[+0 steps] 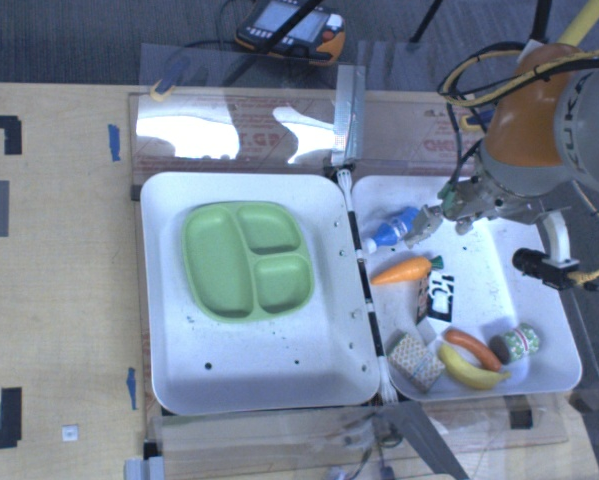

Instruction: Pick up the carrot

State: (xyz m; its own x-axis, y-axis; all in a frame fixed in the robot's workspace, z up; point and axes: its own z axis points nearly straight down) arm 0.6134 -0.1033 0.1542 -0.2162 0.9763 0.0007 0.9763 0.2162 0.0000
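The orange carrot (403,270) with its green stub lies on its side near the left wall of the right bin (554,308). My gripper (445,223) hangs above the bin's back part, up and to the right of the carrot and apart from it. Its two fingers stand open with nothing between them. The left fingertip (426,224) is close to a blue bottle (393,230) that lies just behind the carrot.
In the right bin lie a black-and-white packet (437,297), a patterned block (417,360), a banana (469,368), a red sausage-shaped piece (469,345) and a green-white ball (521,342). The left bin (169,348) holds a green divided plate (247,260).
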